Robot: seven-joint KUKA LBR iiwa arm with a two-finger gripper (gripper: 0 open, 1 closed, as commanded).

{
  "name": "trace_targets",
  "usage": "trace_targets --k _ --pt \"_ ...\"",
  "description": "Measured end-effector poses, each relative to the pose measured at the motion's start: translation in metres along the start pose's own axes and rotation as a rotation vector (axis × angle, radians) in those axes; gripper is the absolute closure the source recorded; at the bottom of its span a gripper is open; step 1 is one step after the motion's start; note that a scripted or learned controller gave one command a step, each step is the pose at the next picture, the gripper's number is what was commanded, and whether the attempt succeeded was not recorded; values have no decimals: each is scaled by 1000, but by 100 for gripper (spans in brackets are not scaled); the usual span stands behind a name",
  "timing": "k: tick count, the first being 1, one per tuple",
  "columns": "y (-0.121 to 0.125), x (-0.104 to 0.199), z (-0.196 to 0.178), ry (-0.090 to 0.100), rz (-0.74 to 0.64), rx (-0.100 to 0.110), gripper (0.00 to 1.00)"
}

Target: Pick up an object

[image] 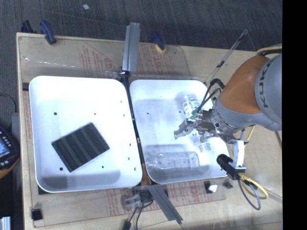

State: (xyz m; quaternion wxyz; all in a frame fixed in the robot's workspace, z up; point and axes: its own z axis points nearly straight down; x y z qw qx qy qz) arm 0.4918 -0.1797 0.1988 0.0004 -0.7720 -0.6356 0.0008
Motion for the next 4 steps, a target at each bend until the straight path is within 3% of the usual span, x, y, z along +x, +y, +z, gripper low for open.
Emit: trace_targets --k 1,2,3,4 --pt "77 1 -28 1 72 1 0" --pt "99 18 -33 0 -178 -3 0" --pt "100 0 26 1 -215 2 0" --pt "116 -7 56 1 -236 0 0"
